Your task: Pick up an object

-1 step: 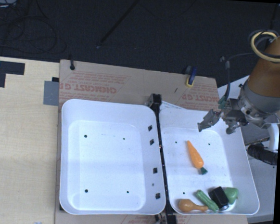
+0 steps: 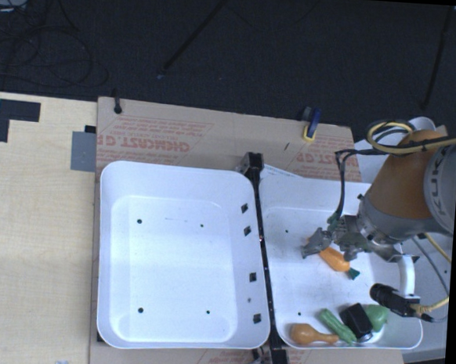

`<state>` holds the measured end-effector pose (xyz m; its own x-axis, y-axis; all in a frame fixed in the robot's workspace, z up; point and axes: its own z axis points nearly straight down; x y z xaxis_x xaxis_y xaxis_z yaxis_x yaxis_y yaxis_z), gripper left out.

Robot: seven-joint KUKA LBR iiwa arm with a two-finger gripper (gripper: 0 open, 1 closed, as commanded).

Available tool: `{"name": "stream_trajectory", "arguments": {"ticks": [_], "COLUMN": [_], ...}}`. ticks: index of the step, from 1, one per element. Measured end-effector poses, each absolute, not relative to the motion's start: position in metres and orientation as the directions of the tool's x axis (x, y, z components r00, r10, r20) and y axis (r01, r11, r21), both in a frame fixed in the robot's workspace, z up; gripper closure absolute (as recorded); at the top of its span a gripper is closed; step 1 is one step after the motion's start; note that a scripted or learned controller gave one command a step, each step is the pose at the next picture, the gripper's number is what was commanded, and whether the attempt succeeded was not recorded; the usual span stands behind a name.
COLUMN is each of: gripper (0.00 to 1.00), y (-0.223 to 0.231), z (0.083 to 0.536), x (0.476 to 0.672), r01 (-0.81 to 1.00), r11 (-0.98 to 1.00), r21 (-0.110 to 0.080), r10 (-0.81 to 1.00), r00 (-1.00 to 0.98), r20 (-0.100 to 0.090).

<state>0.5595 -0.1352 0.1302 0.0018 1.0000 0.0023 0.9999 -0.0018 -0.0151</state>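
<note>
Robotics lab: bench [image 2: 27, 240], white bins [image 2: 166, 267].

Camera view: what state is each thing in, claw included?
gripper, low over the orange toy, grasp not visible.
orange toy, lying flat under the gripper.
green stick, lying flat, touching the black block.
black block, lying against the green stick.
pear-shaped toy, on its side by the right bin's near wall.

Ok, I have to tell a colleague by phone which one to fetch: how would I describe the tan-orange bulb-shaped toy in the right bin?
Find the right-hand white bin, then its near edge, where several small things lie bunched. The leftmost there is the tan-orange toy, with a round bulb and a thin neck. Its neighbours are a green stick and a black block.
</note>
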Motion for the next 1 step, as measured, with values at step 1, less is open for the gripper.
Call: {"name": "stream_trajectory", "arguments": {"ticks": [1], "gripper": [0.0], "y": [-0.1724], "z": [0.0998], "x": [0.5611], "r01": [1.0], "r11": [0.0], "r21": [-0.003], "r10": [1.0], "r00": [0.0], "r20": [0.001]}}
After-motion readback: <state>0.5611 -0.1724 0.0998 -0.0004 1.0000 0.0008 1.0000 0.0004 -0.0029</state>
